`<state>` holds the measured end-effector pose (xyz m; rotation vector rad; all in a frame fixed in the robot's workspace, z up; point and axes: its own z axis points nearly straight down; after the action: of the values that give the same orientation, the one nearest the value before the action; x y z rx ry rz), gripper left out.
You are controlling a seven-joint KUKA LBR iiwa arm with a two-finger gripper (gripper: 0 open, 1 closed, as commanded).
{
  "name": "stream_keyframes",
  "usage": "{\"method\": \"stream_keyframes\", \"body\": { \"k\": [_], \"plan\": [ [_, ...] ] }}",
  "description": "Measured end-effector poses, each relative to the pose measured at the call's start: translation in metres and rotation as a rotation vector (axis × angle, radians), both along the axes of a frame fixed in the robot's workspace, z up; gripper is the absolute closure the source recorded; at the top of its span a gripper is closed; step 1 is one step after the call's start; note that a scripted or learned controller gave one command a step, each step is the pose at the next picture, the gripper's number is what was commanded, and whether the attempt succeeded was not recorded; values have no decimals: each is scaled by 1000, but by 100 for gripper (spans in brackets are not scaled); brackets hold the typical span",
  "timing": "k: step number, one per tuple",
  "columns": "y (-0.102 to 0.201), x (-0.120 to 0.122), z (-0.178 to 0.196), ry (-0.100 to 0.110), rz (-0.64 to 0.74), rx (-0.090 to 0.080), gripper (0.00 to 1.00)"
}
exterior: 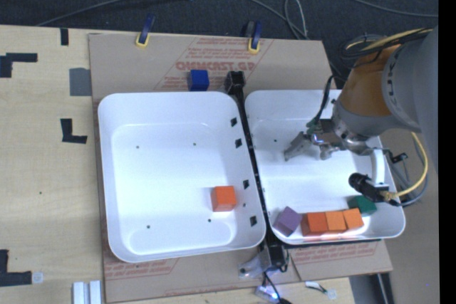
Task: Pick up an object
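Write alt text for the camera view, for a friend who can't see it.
A grey robot arm reaches from the right over the right bin, which has purple, orange and green blocks along its near edge. The left bin holds one orange cube.

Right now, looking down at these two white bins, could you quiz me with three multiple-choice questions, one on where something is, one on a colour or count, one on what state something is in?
1. Where is the lone orange block?
A. In the left bin
B. In the right bin
C. On the cardboard behind the bins

2. What colour is the block at the left end of the row along the right bin's near wall?
A. Blue
B. Purple
C. Yellow

3. What is between the gripper fingers?
A. An orange block
B. A green block
C. Nothing

Answers:
1. A: it sits alone near the left bin's lower right corner.
2. B: a purple block lies beside the orange blocks.
3. C: the fingers hang over bare white floor, apart from every block.
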<state>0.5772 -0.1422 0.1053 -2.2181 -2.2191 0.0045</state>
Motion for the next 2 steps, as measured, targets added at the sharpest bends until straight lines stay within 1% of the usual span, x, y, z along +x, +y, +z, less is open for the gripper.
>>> {"method": "stream_keyframes", "body": {
  "k": [1, 2],
  "plan": [
    [0, 0, -17, -4, 0, -1, 0],
    [0, 0, -6, -5, 1, -1, 100]
  ]
}}
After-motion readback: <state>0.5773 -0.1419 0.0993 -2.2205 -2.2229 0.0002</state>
